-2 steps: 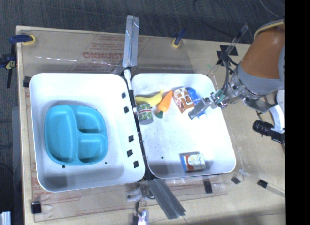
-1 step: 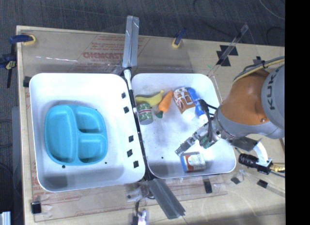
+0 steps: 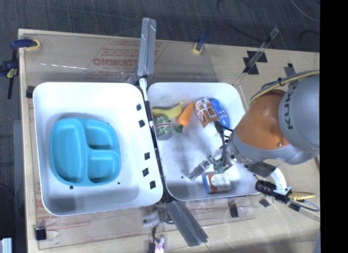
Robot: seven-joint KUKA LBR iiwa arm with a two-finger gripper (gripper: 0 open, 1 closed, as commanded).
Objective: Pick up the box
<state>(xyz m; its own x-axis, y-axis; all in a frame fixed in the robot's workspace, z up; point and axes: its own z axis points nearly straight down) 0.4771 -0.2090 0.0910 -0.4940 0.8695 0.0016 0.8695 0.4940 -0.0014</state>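
The one camera hangs above the bench (image 3: 81,48) and looks down at a slant, far enough off to take in both white bins. The left bin (image 3: 41,137) sits left of the central divider (image 3: 148,132), the right bin (image 3: 234,97) just beyond it. The arm (image 3: 288,121) enters from the divider's far right side.

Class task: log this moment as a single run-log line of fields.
gripper: low in right bin | box: on bin floor beside gripper, not held | tray: left bin
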